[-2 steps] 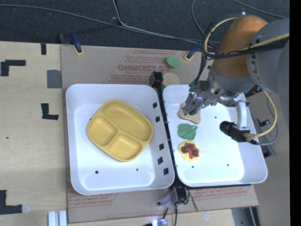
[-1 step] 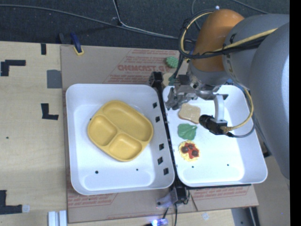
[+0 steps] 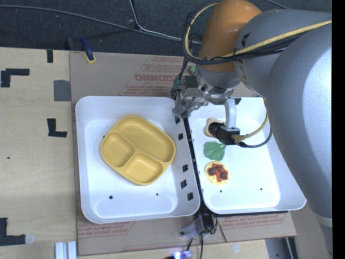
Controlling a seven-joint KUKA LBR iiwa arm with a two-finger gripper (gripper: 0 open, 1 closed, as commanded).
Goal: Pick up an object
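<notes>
Green leaf (image 3: 214, 150) lies in the right bin (image 3: 280, 190) (claw (image 3: 182, 108) above the bins' divider, grip unreadable).

Yellow divided plate (image 3: 138, 149) in left bin (image 3: 86, 144), green leaf (image 3: 214, 150) in right bin (image 3: 269, 166)

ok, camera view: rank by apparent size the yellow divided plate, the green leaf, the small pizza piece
1. yellow divided plate, largest by far, in the left bin.
2-3. green leaf and small pizza piece, both in the right bin, look about alike; not ranking them.
</notes>
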